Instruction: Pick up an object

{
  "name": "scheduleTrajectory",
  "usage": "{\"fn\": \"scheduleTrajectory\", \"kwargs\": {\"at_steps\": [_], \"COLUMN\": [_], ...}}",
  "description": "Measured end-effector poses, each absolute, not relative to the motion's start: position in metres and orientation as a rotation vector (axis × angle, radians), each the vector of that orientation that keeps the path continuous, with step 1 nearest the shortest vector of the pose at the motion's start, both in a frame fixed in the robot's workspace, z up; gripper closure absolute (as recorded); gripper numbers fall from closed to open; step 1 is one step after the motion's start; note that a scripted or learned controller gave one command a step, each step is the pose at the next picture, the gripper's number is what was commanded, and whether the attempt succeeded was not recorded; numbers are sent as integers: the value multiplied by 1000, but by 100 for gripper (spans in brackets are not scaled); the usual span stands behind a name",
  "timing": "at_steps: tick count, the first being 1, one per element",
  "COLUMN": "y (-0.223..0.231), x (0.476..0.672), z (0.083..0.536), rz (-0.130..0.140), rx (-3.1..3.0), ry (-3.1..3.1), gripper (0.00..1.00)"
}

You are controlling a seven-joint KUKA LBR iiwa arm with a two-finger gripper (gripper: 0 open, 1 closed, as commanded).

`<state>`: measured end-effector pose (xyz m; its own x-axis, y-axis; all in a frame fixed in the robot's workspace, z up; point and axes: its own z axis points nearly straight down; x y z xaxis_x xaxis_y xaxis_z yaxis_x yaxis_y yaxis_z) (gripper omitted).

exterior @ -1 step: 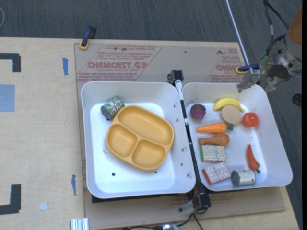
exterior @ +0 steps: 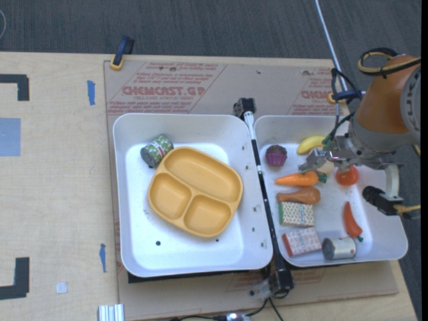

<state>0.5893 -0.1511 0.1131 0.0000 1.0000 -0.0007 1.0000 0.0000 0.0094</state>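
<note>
My gripper hangs low over the upper middle of the right bin, below the orange-banded wrist. It sits just above the carrot, right below the yellow banana and left of the red tomato. A small pale item lies partly hidden under the gripper tip. Around it in that bin lie a purple onion, a brown potato-like piece, a green-patterned packet, a reddish packet, a grey can and a red chili.
The left bin holds a yellow divided plate and a green can at its upper left. A black clamp sits on the ridge between the bins. A cable runs up from the wrist.
</note>
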Motion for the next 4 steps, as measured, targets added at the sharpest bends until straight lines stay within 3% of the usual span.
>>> {"fn": "scheduleTrajectory", "kwargs": {"at_steps": [1, 2, 3, 4], "y": [-108, -109, -109, -91], "x": [534, 537, 537, 482], "z": [86, 98, 97, 87], "rz": [2, 10, 8, 3], "rx": [2222, 2215, 2216, 2221], "ry": [2222, 2213, 2214, 2221], "gripper": [0, 100, 0, 0]}}
